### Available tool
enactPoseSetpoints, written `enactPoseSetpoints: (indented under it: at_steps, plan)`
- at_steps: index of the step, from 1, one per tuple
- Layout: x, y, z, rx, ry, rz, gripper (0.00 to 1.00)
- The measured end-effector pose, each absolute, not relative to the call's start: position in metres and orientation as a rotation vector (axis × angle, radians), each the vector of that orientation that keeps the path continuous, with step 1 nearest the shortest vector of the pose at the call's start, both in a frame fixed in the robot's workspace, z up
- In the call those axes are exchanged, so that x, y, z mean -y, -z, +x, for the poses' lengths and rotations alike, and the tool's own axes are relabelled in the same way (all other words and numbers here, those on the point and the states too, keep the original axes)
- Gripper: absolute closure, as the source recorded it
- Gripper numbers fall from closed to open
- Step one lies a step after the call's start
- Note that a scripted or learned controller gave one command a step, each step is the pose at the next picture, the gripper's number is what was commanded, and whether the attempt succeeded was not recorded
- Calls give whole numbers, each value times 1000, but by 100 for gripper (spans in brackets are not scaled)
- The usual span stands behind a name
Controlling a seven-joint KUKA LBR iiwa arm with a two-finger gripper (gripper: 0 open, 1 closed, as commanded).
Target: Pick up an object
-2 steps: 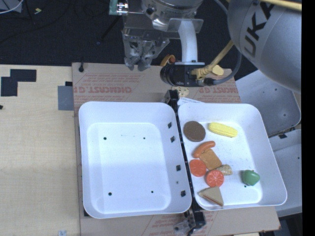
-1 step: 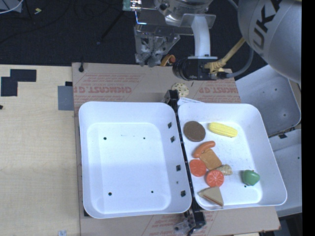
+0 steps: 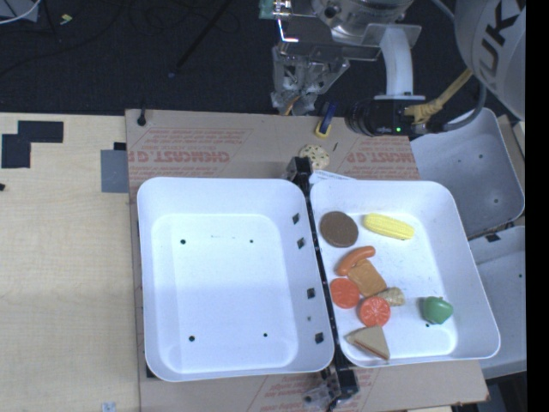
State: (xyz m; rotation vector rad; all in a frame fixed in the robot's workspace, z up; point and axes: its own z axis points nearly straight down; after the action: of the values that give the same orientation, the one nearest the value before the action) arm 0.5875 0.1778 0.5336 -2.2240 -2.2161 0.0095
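The right bin holds several toy foods. A brown round patty and a yellow corn cob lie near its far side. Below them lie an orange sausage, a tan bread piece, two red tomato slices and a sandwich wedge. A green pepper sits apart at the right. My gripper hangs high beyond the far edge of the bins, above the cardboard, well away from all of them, with nothing visibly held.
The left bin stands beside the right one, a black hinge strip between them. A speckled cookie lies on the cardboard just behind the bins. A small yellow and blue piece lies farther back.
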Motion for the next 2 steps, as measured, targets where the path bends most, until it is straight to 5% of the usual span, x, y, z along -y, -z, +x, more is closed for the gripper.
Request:
enactPoseSetpoints:
  at_steps: [1,2]
  plan:
    - [-248,-538,521,2228,-8,-2209,100]
    - [-214,-537,534,2218,-10,-2222,100]
